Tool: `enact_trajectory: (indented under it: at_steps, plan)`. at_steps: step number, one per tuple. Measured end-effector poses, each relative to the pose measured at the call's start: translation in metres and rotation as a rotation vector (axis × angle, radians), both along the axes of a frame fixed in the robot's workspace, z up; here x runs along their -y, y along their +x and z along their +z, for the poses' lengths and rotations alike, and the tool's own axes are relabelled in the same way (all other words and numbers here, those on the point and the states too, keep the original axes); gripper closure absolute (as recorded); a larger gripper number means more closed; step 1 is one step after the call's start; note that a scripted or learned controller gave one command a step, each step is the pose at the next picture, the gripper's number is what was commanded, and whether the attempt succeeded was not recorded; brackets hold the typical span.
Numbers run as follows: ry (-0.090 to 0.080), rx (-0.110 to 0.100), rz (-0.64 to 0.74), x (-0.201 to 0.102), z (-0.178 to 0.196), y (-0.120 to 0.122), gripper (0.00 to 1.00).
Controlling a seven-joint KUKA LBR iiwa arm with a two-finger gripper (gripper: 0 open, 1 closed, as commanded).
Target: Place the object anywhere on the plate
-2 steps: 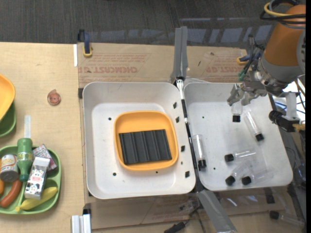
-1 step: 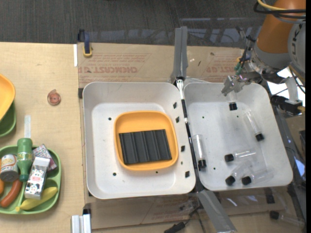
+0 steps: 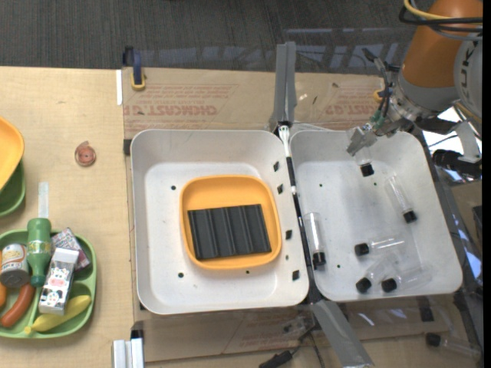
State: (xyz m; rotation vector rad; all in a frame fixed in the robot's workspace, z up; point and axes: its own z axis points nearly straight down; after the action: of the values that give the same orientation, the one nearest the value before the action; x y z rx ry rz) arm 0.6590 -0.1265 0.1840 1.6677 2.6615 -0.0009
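Observation:
A yellow-orange plate [image 3: 229, 188] lies in the middle of the left bin [image 3: 153, 205]. A dark grey ribbed slab [image 3: 230, 231] rests flat on the plate. In the right bin [image 3: 337, 198] lie several clear tubes with black caps: one along the left wall [image 3: 313, 234], one toward the right [image 3: 398, 195] and one near the middle [image 3: 377, 245]. My gripper [image 3: 359, 139] hangs over the right bin's far edge, above a small black cap [image 3: 367, 169]. I see nothing held in it.
Left of the bins, on the wooden table, stand a green tray of toy food [image 3: 46, 282], a yellow bowl [image 3: 9, 156] and a small pink disc [image 3: 86, 154]. A grey divider post [image 3: 285, 83] rises between the bins at the back.

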Motion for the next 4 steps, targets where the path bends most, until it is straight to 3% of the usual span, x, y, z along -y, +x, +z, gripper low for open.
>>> enact_trajectory:
  at_steps: [1, 2, 3, 4]
  plan:
    - [-0.002, 0.003, 0.232, 0.059, 0.04, 0.0, 1.0]
    - [-0.001, 0.003, 0.22, 0.096, 0.089, -0.001, 1.0]
    - [-0.002, 0.003, 0.529, 0.096, 0.227, -0.004, 1.0]
    - [-0.002, 0.004, 0.529, 0.096, 0.227, -0.004, 0.0]
